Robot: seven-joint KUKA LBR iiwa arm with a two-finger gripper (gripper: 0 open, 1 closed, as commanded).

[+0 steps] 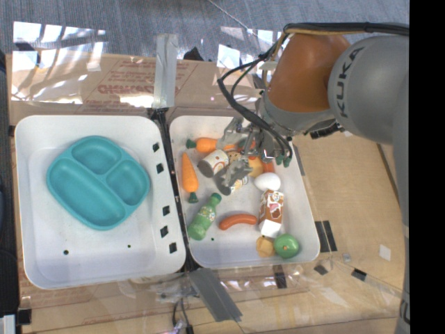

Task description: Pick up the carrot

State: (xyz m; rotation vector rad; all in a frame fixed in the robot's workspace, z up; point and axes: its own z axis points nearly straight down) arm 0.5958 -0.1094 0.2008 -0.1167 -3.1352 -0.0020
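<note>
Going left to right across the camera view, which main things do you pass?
Teal divided plate → carrot → green bottle → red sausage → white egg → green apple.

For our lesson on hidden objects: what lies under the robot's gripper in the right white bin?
Under the grey metal gripper a small cup-like item and orange pieces show partly. The long orange carrot lies apart, to its left. Whatever sits directly beneath the gripper is covered.

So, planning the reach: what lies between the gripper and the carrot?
In the camera view, a small white and brown can lies between the gripper and the carrot, close beside the gripper.
</note>
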